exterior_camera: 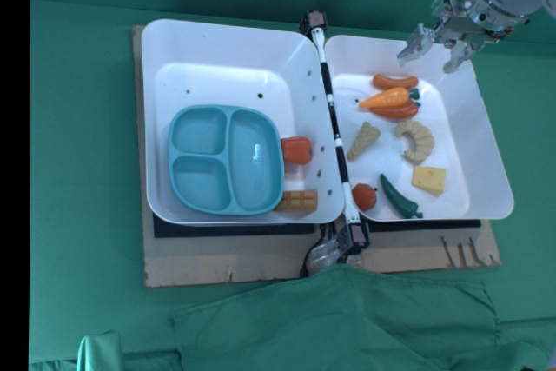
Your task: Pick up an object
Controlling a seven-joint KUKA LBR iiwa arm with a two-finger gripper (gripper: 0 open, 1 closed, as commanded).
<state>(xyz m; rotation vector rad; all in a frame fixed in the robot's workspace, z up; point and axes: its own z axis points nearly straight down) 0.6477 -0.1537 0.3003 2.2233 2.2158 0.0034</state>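
In the left bin (228, 43) lies a blue divided plate (224, 159), with an orange-red block (296, 150) touching its right edge and a waffle piece (297, 202) below. The right bin (486, 161) holds a tomato (364, 196), a tapered wafer (363, 140), a carrot (389, 99), a green pepper (399, 196), a croissant (416, 140) and cheese (428, 179). Above that bin's far edge hovers the hand (435, 50), released, grasping nothing.

I see two shallow white plastic bins (230, 43) side by side on a brown cardboard sheet (217, 261) over green cloth (87, 143); a rumpled green fabric fold (347, 321) lies below.
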